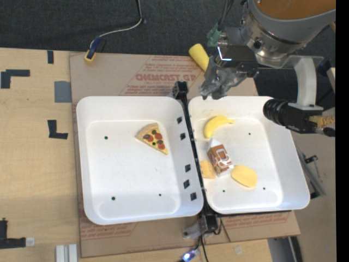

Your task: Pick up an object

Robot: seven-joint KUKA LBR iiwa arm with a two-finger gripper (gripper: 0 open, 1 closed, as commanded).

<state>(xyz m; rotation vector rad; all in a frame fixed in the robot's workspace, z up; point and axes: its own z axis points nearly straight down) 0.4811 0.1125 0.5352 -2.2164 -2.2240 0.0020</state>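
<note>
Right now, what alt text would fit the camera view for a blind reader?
A robot arm's tool hangs above the back edge of the right bin, which holds a banana, a carton and two small yellow pieces. The left bin holds a pizza slice.

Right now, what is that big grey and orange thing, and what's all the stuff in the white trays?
That's a robot arm, seen by one camera looking down from above. It reaches in from the right. Its gripper hangs above the back edge of the right bin, holding nothing. That bin has toy food: a banana, a small brown carton, a cracker and a yellow chip. The left bin holds a pizza slice. A yellow block lies behind the bins.
</note>
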